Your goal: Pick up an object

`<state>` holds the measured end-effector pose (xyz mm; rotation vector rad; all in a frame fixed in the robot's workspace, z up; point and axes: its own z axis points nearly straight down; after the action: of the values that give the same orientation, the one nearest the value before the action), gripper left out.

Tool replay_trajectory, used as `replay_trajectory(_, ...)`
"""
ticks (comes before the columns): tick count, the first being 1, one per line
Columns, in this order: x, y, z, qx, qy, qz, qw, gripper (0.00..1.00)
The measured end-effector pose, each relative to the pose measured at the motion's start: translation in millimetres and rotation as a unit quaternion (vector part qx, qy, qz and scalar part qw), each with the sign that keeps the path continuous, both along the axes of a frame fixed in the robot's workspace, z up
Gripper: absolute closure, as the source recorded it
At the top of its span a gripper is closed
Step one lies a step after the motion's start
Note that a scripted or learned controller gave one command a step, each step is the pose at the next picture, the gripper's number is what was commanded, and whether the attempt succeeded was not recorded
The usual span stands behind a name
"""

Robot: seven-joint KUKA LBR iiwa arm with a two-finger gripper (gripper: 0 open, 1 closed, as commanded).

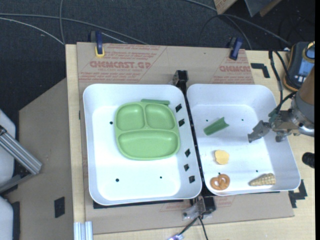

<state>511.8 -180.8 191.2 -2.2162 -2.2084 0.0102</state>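
Evidently pre-grasp: gripper (268, 132) hovers spread and empty over right bin (235, 95), near its right wall, with pickle (216, 126), cheese (221, 157), pretzel (220, 182), cone (263, 180) loose below; next, choose one, descend.

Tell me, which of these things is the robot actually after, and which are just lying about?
For the job (anything it might pick up, all in the right bin):
green strip
yellow piece
pretzel
corn cob
the claw, over that bin

Just lying about:
green divided plate in the left bin
blue clamps
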Motion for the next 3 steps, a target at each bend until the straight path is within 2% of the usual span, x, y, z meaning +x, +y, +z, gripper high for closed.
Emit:
replay_trajectory(1,3.2,0.2,6.2,-0.0016,-0.006,0.002,1.0000,0.00)
replay_trajectory(3,-11.8,11.7,-95.3,-0.0001,-0.003,0.002,1.0000,0.00)
